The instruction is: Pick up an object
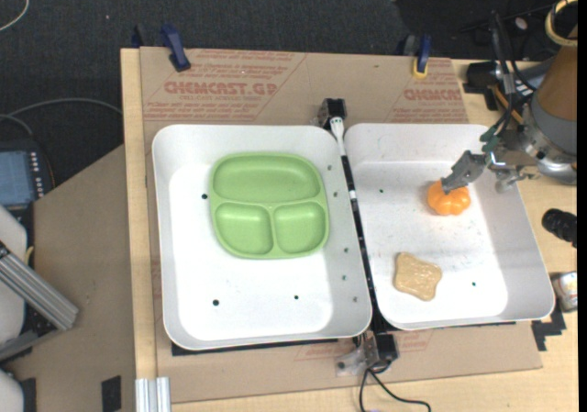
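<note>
A small orange pumpkin-like object (449, 201) lies in the right bin (514, 300), towards its far side. A tan, cookie-shaped piece (417, 276) rests nearer the front of the same bin. My gripper (481, 183) reaches in from the right and hovers low over the bin's far right part. It is open, with its left fingertip (455, 183) right at the top of the orange object. The right finger (509, 183) stands apart over bare bin floor. Nothing sits between the fingers.
A green three-compartment tray (269, 204) lies in the left bin (183, 291). Both bins rest on a cardboard sheet (238, 80) held by clamps at the far edge. Cables and hardware crowd the right side.
</note>
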Controlling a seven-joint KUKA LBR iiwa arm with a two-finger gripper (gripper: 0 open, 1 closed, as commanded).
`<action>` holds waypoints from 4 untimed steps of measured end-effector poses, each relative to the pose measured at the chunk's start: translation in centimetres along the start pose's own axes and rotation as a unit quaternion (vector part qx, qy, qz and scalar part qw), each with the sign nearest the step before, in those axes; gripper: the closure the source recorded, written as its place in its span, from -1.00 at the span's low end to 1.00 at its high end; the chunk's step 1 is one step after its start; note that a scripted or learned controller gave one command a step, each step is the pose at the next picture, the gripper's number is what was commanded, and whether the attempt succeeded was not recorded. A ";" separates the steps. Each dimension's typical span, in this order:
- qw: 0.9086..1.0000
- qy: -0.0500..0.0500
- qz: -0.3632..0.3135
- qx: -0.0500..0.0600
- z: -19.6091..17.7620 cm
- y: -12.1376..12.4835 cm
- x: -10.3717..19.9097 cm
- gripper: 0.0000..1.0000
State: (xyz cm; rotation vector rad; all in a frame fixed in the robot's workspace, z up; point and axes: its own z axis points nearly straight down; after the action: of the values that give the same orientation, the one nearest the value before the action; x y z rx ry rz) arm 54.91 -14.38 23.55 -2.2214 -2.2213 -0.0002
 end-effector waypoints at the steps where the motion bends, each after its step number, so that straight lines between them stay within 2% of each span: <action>1: 1.000 0.000 0.000 0.002 12.2 5.3 -3.5 -1.00; 2: 1.000 -0.001 -0.001 -0.003 15.2 9.7 -4.5 -1.00; 3: 1.000 -0.004 0.002 -0.007 -0.3 4.2 -8.4 -1.00; 4: 1.000 0.003 0.003 0.008 9.6 -6.1 -8.0 -1.00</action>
State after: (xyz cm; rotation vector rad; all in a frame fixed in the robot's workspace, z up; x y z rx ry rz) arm 48.84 -22.40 13.98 -2.2175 -2.2035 0.0104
